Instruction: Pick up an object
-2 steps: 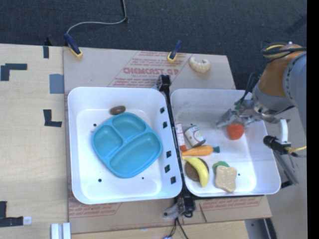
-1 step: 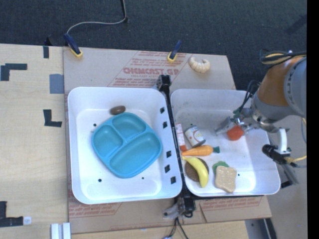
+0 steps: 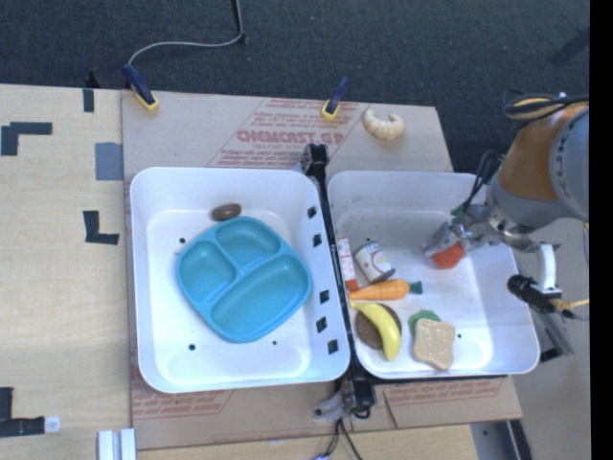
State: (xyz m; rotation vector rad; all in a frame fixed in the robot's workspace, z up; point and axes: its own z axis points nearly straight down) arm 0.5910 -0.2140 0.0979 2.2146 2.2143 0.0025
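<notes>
Glossy white plastic bins sit on matt printed cardboard; a smooth blue plastic tray lies inside; dark rough carpet beyond.

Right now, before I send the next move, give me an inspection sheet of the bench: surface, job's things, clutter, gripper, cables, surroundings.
Surface: cardboard sheet under two white bins, held by two yellow clamps.
Job's things: right bin holds a banana, carrot, bread slice, small can and a red item at the gripper.
Clutter: left bin holds a blue divided plate and a small brown piece; a pale item lies on the cardboard behind the bins.
Gripper: gripper low in the right bin, beside the red item; whether it has hold of it cannot be judged.
Cables: black cable on the floor behind.
Surroundings: dark carpet, wooden bench to the left.
</notes>
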